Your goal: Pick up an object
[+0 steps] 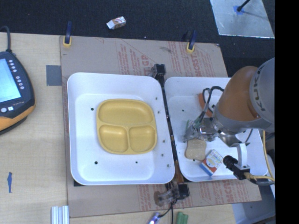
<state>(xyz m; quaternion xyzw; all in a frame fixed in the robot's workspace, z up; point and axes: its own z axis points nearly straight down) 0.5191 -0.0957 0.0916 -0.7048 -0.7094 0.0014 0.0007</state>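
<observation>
Camera view, looking down at a slant: arm [243,101] reaches in from the right over the right bin [184,171], wrist low inside it. Hand [198,130] sits down among the clutter near the bin's middle-left; can't tell whether it is parted or closed, metal parts and cables blur together there.

Step, my read: descent or grasp attempt on something in the right bin, nothing visibly lifted yet. Likely target is the tan sponge-like block [195,149], lying flat on the bin floor just below the hand, touching or nearly touching it. Beige, roughly square, soft-looking edges, would probably squash a bit under a pinch.

Just beside it, toward the lower right, lies a small carton [212,161], white with red and blue print. An orange item [204,98] shows at the bin's upper part, mostly hidden by the arm.

Next move calls for closing on the block squarely and lifting straight up; risk is nudging the carton or clipping only a corner.

Left bin [77,125] holds a yellow divided plate [126,126], three compartments, well apart from the hand. Teach pendant [11,94] rests on the bench [32,171] far left.
</observation>
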